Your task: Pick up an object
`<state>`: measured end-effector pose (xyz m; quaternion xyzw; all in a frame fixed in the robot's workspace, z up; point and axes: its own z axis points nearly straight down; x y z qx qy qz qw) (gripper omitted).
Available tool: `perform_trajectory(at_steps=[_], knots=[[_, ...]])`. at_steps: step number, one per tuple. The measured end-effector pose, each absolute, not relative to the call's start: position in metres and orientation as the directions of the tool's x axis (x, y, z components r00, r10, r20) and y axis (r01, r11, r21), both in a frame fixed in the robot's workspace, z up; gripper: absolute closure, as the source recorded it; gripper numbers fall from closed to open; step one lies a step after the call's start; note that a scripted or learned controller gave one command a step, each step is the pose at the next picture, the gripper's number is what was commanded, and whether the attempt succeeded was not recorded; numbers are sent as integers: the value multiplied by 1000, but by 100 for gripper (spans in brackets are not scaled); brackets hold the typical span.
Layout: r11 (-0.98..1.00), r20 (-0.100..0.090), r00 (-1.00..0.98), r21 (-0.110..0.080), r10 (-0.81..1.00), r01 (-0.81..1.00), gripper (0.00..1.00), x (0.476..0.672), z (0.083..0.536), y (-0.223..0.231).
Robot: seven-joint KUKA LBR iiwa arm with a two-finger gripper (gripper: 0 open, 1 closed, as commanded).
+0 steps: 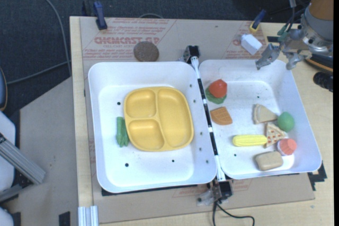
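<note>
Claw (279, 57) open, empty, over right bin's (304, 114) far rim. Corn (249, 140) likely light, rigid plastic (slick) — best pinched across its narrow middle.

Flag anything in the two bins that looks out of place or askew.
The green pea pod lies alone on the left bin floor beside the yellow divided plate, apart from the other toy foods, which are all in the right bin. Nothing looks spilled or damaged.

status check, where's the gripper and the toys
Gripper open, above right bin's far edge, holding nothing. Toy food untouched in right bin; corn nearest centre. Nothing blocking.
</note>
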<state>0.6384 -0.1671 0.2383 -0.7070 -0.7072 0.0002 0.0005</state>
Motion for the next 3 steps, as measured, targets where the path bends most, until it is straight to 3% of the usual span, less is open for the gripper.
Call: perform_trajectory(at_steps=[1,2,3], knots=[[1,1,-1,-2,1000,1000,0,601,168,-108],[0,1,0,-3,1000,1000,0,589,122,-91],[1,1,-1,3,1000,1000,0,659,185,-45]])
